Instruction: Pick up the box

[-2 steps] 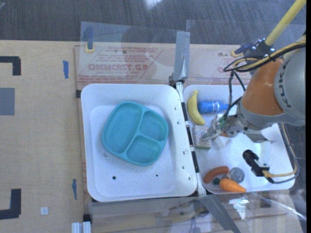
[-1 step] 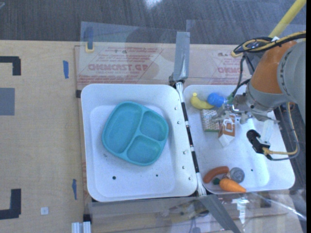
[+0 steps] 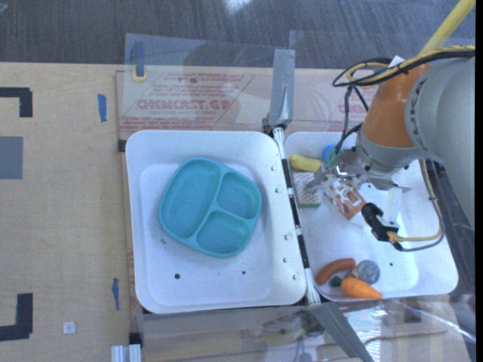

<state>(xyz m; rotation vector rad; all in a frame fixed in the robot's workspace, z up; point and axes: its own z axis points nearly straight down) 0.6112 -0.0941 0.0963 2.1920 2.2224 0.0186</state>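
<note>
Two white bins are seen side by side on a worktop (image 3: 60, 202). In the right bin (image 3: 423, 277), the box (image 3: 345, 199), patterned red and white, lies tilted just beneath the gripper (image 3: 349, 173). The gripper's opening cannot be told. A banana (image 3: 305, 161) and a small packet (image 3: 306, 192) lie close, so a wrong item could be caught or the box nudged aside.
</note>
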